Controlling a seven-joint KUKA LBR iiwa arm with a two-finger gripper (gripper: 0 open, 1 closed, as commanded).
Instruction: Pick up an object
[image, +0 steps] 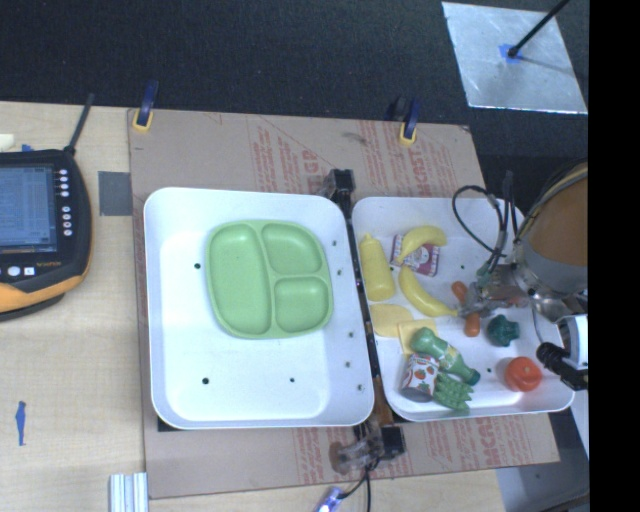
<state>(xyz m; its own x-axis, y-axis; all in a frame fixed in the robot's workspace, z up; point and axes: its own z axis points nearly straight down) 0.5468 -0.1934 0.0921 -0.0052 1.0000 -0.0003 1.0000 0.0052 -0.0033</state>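
From my console, reading across from the left: a teach pendant sits at the desk's far left edge, well clear of the work area, presumably parked where the arm cannot sweep it. Next comes the left bin, which carries a green divided plate lying flat near its middle; I take it as a drop spot, not a target.

The right bin holds all the candidates, scattered loosely, probably so the program has many grasp options. Along its left side lies a yellow bottle; beside it a banana curves under a small red-labelled packet. Lower down, a printed carton touches a green vegetable toy. Further right are a dark green piece and a red tomato.

The end effector hangs low over the bin's right half, near a small orange piece. I cannot tell how it is set; cables and wrist blur it. I judge nothing is lifted yet.
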